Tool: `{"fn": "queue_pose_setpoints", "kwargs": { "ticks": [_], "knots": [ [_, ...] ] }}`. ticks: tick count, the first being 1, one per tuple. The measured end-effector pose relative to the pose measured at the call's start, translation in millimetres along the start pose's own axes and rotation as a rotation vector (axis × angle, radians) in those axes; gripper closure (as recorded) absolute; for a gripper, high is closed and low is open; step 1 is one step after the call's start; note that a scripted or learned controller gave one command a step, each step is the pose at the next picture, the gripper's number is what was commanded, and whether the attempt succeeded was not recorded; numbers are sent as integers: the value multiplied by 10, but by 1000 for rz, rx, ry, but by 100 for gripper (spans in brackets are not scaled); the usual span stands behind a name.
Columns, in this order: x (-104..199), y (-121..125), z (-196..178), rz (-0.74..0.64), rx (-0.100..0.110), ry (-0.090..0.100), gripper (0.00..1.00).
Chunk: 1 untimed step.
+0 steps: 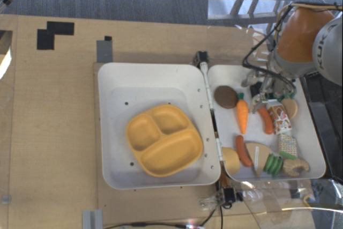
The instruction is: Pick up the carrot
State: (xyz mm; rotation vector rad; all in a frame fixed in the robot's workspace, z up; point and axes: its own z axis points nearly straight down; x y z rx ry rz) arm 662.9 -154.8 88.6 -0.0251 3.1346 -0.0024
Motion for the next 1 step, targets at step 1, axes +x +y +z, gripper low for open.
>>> {"fn": "queue_pose_setpoints", "kwargs": {
  "ticks": [1],
  "knots": [
    [260, 657, -9, 12, -4, -8, 0]
  ]
}}
